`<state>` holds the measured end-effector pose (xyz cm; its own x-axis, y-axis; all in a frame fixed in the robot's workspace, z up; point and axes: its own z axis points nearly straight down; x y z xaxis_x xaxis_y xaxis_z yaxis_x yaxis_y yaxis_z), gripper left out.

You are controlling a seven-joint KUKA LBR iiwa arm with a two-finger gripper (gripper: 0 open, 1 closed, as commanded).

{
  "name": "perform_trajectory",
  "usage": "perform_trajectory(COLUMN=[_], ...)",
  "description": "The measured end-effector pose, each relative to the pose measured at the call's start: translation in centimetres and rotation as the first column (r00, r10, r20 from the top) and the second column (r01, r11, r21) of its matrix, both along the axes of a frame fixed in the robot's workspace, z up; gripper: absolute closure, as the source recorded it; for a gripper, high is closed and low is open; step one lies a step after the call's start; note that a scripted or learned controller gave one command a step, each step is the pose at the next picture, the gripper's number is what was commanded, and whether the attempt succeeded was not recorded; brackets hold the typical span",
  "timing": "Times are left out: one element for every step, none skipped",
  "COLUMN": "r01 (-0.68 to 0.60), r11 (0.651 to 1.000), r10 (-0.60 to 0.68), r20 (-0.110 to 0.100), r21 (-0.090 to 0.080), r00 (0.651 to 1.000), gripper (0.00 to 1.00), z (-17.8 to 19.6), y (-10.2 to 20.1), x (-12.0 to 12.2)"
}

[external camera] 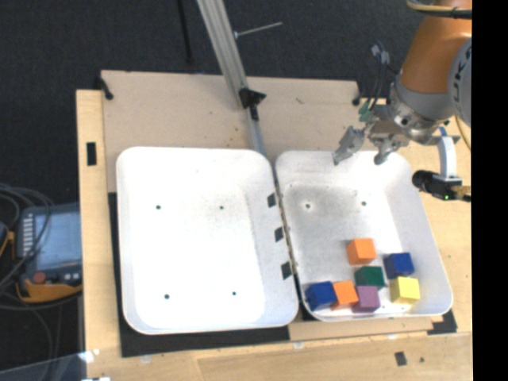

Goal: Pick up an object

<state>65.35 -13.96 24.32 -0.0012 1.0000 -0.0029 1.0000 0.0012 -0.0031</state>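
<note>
From the overhead camera, the hand (364, 149) hangs open and empty over the right bin's (333, 205) far edge, well apart from the blocks (365, 280) bunched in the near corner. They're packed so tight that a finger could land on a neighbour and just shove the orange block (361, 250) aside.
</note>
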Motion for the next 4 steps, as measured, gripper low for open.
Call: perform_trajectory(r01=[0.003,0.003,0.003,-0.002], r11=[1.0,1.0,1.0,1.0], r10=[-0.003,-0.003,-0.003,0.001], r20=[0.0,0.001,0.008,0.01], r21=[-0.001,-0.001,-0.001,0.003], r00=[1.0,1.0,1.0,1.0], gripper=[0.0,0.0,1.0,1.0], z=[-5.7,-9.9,-8.4,-3.9], y=[-1.0,-1.1,-1.1,-1.0], x=[0.4,0.8,1.0,1.6])
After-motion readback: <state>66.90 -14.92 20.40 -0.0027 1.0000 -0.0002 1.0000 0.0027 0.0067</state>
